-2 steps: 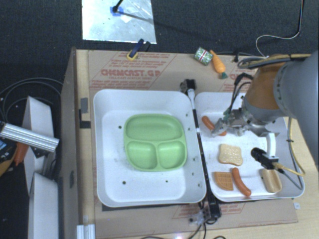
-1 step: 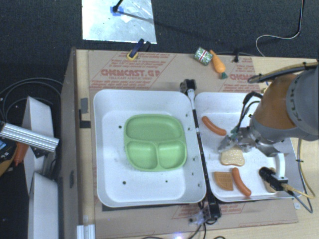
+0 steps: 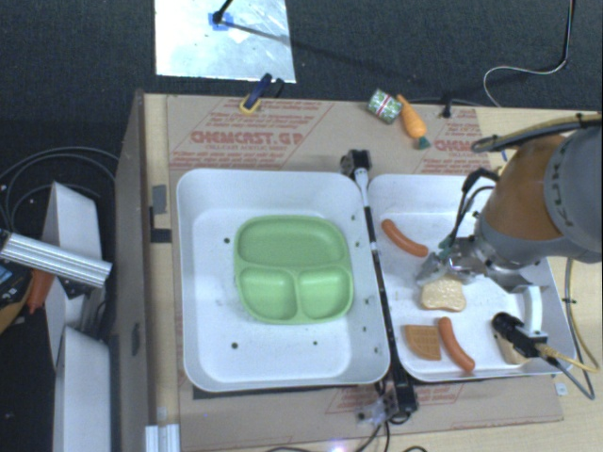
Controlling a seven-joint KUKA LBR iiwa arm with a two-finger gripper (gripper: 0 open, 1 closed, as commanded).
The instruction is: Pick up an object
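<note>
My gripper [image 3: 441,269] hangs low over the middle of the right bin [image 3: 424,207]. Its tip sits just above a pale bread slice [image 3: 443,296], touching or nearly touching its upper edge. A sausage [image 3: 404,237] lies up and to the left of the gripper. A second sausage [image 3: 456,344] and an orange waffle square [image 3: 423,341] rest near the bin's front wall. I see nothing held between the fingers, and their gap is too small to read.
The left bin [image 3: 203,215] holds a green three-compartment plate [image 3: 293,268]. Behind the bins, on the cardboard, lie a small can [image 3: 384,104], a toy carrot [image 3: 413,121] and a yellow-blue clip [image 3: 258,94].
</note>
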